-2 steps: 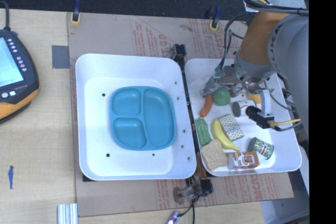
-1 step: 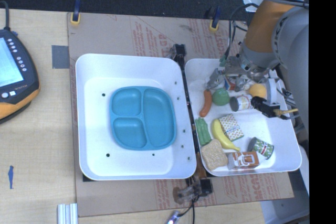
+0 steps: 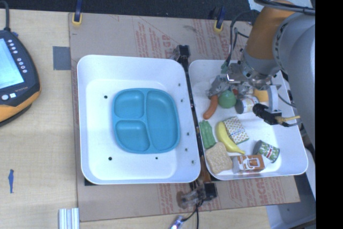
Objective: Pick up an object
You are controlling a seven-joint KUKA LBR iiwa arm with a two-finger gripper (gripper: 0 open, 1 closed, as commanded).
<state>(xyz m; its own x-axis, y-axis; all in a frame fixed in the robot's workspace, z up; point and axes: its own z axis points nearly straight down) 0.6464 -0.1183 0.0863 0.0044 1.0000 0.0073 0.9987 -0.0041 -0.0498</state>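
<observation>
My gripper (image 3: 225, 86) hangs low over the far part of the right bin (image 3: 292, 169). Just under its tip lies a green round piece (image 3: 228, 98), and beside that an orange-red sausage (image 3: 210, 108) rests at a slant. Whether the gripper touches the green piece cannot be made out. Closer to the front lie a yellow banana (image 3: 227, 139), a speckled square cracker (image 3: 236, 129), a green pickle (image 3: 206, 134), a bread slice (image 3: 218, 158), a small green can (image 3: 267, 150) and an orange box (image 3: 250, 163). A yellow piece (image 3: 261, 95) is partly hidden behind the wrist.
The left bin (image 3: 91, 115) holds a blue divided plate (image 3: 146, 119). A handheld control pad (image 3: 13, 80) lies at the bench's far left. The arm's grey body and orange band cover the right bin's far right corner.
</observation>
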